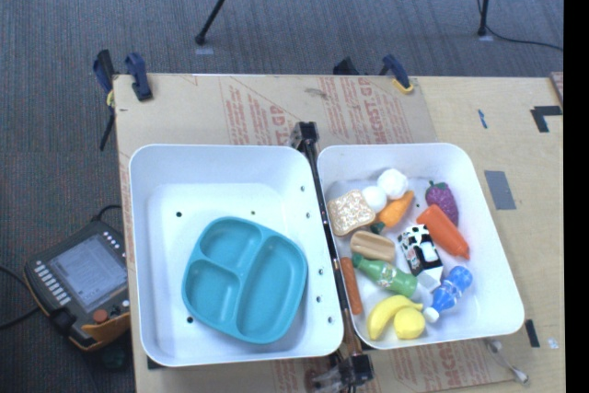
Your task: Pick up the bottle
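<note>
A small green bottle (386, 273) lies on its side in the right white bin (396, 146), near the bin's middle, its neck pointing left toward a hot dog bun (372, 245). To its right lies a blue and white bottle-shaped toy (450, 290). A black and white carton (419, 248) touches the green bottle from above, and a yellow banana (389, 312) lies just below it.
The right bin also holds a cracker (350, 212), white balls (393, 182), two orange carrots (444, 232), a purple fruit (442, 197), a sausage (351, 285) and a lemon (410, 324). A teal divided plate (244, 279) sits in the left bin (221, 150). A control pendant (81, 286) lies on the floor at the left.
</note>
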